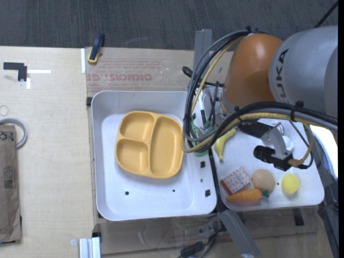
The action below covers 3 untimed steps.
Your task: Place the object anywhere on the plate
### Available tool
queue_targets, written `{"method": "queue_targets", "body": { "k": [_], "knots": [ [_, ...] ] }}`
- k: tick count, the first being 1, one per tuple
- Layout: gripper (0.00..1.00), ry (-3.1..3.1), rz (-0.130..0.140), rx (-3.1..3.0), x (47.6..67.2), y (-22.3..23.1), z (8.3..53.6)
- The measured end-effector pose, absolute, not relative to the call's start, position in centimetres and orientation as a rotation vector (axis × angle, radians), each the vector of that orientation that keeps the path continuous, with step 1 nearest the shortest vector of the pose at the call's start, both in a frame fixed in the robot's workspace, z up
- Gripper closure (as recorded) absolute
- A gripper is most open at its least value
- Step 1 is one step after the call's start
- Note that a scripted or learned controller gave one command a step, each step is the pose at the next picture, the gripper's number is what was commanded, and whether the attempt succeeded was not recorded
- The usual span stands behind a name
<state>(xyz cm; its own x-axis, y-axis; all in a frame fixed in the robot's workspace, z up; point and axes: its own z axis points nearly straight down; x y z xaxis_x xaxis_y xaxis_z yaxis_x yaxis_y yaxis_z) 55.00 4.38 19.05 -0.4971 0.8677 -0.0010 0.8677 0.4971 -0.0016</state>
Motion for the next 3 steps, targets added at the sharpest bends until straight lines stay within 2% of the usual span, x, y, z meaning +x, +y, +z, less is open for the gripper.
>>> {"method": "queue_targets", "body": {
  "k": [1,2,3],
  "knots": [
    [1.0,2.821,-0.003,1.381,56.9,9.6,19.1],
    [1.0,2.704,-0.004,1.599,52.3,16.9,23.4],
    [1.0,2.697,-0.007,1.614,48.4,21.5,12.5]
  ]
}}
